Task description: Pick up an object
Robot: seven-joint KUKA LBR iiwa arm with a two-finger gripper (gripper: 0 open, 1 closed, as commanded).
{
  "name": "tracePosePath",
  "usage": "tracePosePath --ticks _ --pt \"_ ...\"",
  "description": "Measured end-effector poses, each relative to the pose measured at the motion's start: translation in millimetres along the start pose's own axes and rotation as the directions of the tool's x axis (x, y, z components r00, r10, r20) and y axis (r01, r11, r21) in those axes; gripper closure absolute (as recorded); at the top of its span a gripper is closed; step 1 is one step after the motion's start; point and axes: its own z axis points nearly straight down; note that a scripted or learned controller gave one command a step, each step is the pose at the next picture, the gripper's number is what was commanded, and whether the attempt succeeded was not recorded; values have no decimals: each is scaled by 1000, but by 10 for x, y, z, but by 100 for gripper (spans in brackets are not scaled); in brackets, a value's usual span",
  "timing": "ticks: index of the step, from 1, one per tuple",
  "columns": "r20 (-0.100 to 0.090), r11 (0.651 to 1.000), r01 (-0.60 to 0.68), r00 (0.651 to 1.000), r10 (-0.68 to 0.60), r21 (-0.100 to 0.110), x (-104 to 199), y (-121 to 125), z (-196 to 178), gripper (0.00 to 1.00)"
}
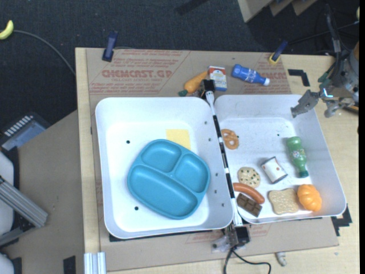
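My gripper point(317, 104) hangs over the far right corner of the right bin point(259, 107), open, its two grey fingers spread with nothing between them. Below it in that bin lie a green bottle point(296, 155), a pretzel point(230, 138), a cookie point(249, 176), a small white box point(274, 169), a sausage point(248, 191), a chocolate piece point(248, 205), a toast slice point(283, 201) and an orange fruit point(309, 196). The green bottle is the nearest of these to the gripper.
The left bin point(114, 119) holds a blue divided plate point(168, 177) and a yellow cheese slice point(178, 136). On the board behind the bins lie a blue bottle point(250, 75), a small carton point(217, 77) and an orange toy point(195, 83).
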Motion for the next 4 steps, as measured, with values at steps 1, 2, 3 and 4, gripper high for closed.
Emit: tracePosePath --ticks 1,2,3,4 --pt "-5 1000 1 1000 -1 5 -247 -340 1455 0" --pt "-1 1000 0 1000 0 -1 -260 -325 1339 100" --pt "-2 1000 2 1000 -2 0 769 -65 1329 100" --pt "-1 1000 1 1000 -1 -1 1417 -303 630 100"
